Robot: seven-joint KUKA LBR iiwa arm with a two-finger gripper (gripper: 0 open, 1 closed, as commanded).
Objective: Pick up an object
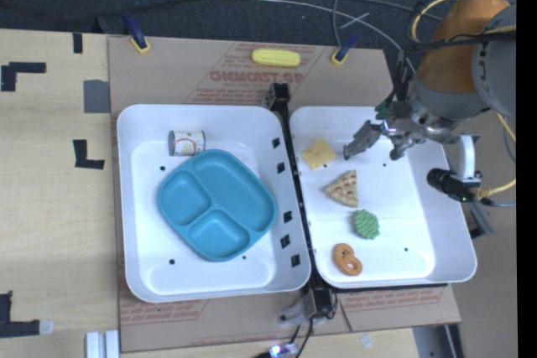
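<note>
Bins sit side by side on the worktop. In the left bin we see a small can near its far left corner and a blue divided plate at its middle. A yellow piece lies on the cardboard by the worktop's far edge. The right bin holds a cheese wedge, a pizza slice, a green piece and a pretzel. The gripper hovers over the bin's far edge, fingers spread, holding nothing. We judge this the approach: next it should centre over one piece, likely the cheese wedge, and descend.
</note>
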